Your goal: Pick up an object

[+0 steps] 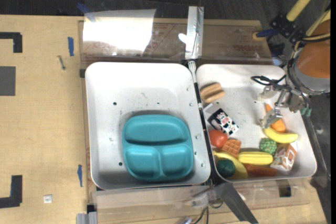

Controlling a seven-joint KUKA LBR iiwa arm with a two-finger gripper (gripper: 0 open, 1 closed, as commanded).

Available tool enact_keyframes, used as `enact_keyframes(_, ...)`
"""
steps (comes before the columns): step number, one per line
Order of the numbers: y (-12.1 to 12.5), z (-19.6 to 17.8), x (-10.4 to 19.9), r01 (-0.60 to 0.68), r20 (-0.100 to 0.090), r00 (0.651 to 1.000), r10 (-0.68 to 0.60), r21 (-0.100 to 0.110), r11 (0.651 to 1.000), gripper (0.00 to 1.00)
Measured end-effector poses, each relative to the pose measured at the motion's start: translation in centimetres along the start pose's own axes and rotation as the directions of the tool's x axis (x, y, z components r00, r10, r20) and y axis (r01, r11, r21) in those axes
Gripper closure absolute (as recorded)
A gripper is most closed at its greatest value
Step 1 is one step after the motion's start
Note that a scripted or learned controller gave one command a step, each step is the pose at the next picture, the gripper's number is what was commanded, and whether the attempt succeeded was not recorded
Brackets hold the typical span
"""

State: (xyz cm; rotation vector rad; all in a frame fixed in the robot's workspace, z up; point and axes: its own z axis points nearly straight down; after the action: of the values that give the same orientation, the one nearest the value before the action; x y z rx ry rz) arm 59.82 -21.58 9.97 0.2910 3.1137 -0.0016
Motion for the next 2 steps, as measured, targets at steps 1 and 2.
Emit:
enact_keyframes(1,-0.8,1.2,0.8,-0.028,-0.009,1.000,0.028,-0.001,1.000,0.00)
enact_keyframes(2,-1.1,1.2,2.2,-0.133,-0.009,0.991,0.133,0.001,0.991,0.00)
